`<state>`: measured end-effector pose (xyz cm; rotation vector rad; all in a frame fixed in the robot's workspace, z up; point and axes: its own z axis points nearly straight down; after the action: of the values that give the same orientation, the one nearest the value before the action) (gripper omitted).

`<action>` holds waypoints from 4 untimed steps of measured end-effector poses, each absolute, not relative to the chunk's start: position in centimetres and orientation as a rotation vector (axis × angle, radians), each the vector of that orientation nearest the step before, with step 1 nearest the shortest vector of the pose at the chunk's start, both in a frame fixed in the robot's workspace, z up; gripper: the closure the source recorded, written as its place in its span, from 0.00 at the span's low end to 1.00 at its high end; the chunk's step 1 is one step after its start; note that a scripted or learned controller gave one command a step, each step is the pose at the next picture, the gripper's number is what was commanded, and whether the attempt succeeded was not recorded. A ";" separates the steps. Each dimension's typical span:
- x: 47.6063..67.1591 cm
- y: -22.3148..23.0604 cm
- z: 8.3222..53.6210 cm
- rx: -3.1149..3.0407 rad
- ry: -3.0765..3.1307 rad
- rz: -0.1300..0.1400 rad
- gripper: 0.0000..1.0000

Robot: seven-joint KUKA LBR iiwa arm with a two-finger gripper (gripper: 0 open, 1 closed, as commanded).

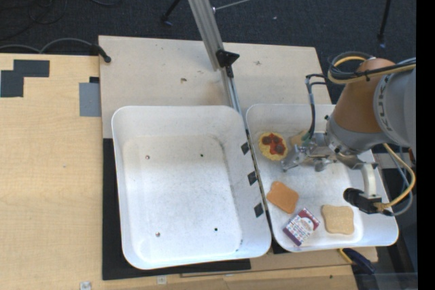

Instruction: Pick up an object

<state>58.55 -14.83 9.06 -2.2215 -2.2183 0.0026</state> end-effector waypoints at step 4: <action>58.1 -15.6 23.1 -2.223 -2.223 -0.002 1.00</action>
<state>58.14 -15.62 23.07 -2.2234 -2.2225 -0.0017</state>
